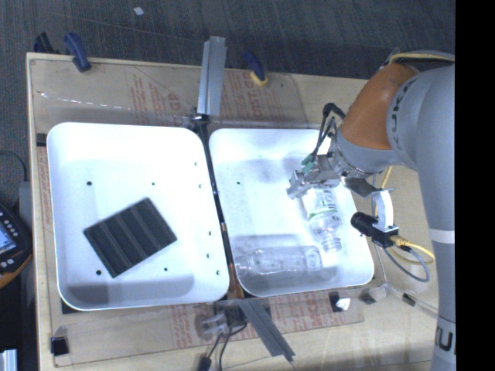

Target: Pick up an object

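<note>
The gripper point(308, 178) hangs low in the right bin point(255, 149), toward its 3 o'clock side, directly above the cap end of a small labelled plastic bottle point(322, 216) that stretches away toward 5 o'clock; whether the gripper is open or closed cannot be told from this angle, and nothing is visibly held. A second, clear bottle point(276, 260) lies across the bin's 6 o'clock edge, just beside the first. To grasp well, the arm should probably straddle the labelled bottle across its narrow width and centre on the body, since round plastic rolls easily. A dark ribbed slab point(130, 236) lies in the left bin point(69, 153), well apart.
</note>
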`<move>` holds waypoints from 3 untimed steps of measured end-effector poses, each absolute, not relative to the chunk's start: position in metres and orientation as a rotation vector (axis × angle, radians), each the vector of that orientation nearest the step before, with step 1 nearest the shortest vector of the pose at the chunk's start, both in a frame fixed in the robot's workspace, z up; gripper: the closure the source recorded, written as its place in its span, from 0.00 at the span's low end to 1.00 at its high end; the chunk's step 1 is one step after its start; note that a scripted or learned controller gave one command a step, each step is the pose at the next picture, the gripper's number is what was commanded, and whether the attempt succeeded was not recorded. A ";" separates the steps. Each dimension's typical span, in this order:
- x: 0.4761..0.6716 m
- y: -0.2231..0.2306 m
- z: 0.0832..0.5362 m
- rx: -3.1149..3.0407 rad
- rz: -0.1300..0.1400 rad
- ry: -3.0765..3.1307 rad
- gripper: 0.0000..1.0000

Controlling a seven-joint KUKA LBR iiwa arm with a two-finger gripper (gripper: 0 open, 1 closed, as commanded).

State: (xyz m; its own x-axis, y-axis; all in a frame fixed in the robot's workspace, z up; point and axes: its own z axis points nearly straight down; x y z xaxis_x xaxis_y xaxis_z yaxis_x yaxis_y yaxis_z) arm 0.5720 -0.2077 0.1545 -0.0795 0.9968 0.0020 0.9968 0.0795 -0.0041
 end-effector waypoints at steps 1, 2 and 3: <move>0.572 -0.208 0.155 -2.128 0.003 -2.305 0.00; 0.572 -0.208 0.155 -2.128 0.003 -2.305 0.00; 0.544 -0.209 0.163 -2.128 0.002 -2.306 0.00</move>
State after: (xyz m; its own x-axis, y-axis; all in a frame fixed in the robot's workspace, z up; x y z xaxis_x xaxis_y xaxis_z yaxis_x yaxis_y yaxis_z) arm 0.5439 -0.2091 0.1626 -0.0802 0.9968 0.0016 0.9968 0.0802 -0.0032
